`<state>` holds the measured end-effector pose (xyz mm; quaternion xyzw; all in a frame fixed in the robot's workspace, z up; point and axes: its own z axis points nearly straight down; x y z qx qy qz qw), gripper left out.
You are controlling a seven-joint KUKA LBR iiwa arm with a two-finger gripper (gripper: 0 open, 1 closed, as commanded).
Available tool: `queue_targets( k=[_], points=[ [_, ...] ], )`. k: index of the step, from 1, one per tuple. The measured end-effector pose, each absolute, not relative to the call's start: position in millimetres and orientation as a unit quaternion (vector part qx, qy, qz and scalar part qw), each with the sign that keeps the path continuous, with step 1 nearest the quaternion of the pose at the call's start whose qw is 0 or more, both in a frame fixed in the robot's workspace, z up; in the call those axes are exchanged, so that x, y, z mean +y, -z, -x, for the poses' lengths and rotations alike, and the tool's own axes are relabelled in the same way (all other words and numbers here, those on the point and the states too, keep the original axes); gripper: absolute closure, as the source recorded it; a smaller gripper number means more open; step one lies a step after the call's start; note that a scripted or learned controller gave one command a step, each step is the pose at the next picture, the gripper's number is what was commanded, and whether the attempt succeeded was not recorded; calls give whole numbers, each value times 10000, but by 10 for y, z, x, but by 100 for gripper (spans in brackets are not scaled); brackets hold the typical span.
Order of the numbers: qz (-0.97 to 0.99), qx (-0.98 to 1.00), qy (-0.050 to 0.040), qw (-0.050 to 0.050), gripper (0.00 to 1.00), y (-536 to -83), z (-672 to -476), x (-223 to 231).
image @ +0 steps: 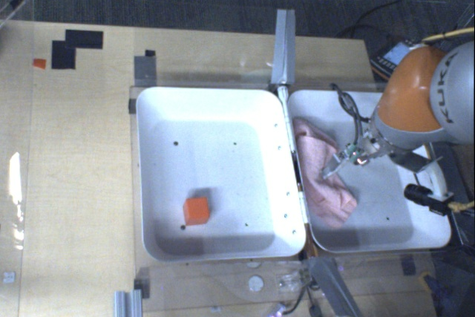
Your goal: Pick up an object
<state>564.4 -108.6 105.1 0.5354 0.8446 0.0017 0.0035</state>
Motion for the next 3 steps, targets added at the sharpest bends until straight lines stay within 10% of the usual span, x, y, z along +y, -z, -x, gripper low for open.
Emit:
queue_targets(
  k=[1,3],
  points=[
    [-5351,8448,-27,40,0,-1872,-6044,-482],
    [-4812,8765,-68,129,0,-967,-5973,-966]
  ],
)
